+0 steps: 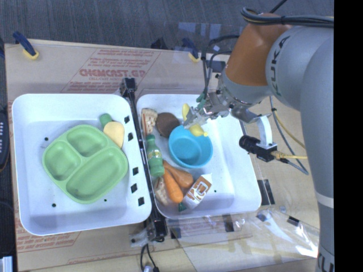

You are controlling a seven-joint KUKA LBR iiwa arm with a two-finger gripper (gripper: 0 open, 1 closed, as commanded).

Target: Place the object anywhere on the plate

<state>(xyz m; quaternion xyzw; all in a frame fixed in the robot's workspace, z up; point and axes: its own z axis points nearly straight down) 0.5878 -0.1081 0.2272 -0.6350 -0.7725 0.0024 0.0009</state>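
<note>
Item one, the green plate (85,163): I log a three-compartment divided plate lying flat in the left bin (28,208), slightly toward that bin's far side. All three compartments look bare.

Item two, against the plate's far right rim: a pale yellow, pear-shaped toy (114,132) touching the rim, with a small dark green piece (106,119) just behind it.

Item three, the gripper (195,117): I see it low over the far part of the right bin (241,174), just above the blue bowl's far rim. A small yellow object (197,130) sits right at its tip, and a second yellow scrap (185,110) just beside it. From this angle I cannot tell how wide the fingers stand or whether either yellow piece is gripped.

Item four, the blue bowl (190,148): upright, mid-bin, with the yellow object on its far rim.

Item five, remaining right-bin stock:
- a brown rounded item (166,123) beside the bowl's far left;
- a tan cracker-like slab (149,119) against the bin's left wall;
- a green bottle (153,154) lying along that wall;
- an orange carrot (173,187) and a brownish bread-like piece (182,177) touching it, near the bowl's near side;
- a small printed carton (198,190), tilted, just right of the carrot.

Item six, the grey arm (300,67) with its orange band (252,52) enters from my right.
</note>
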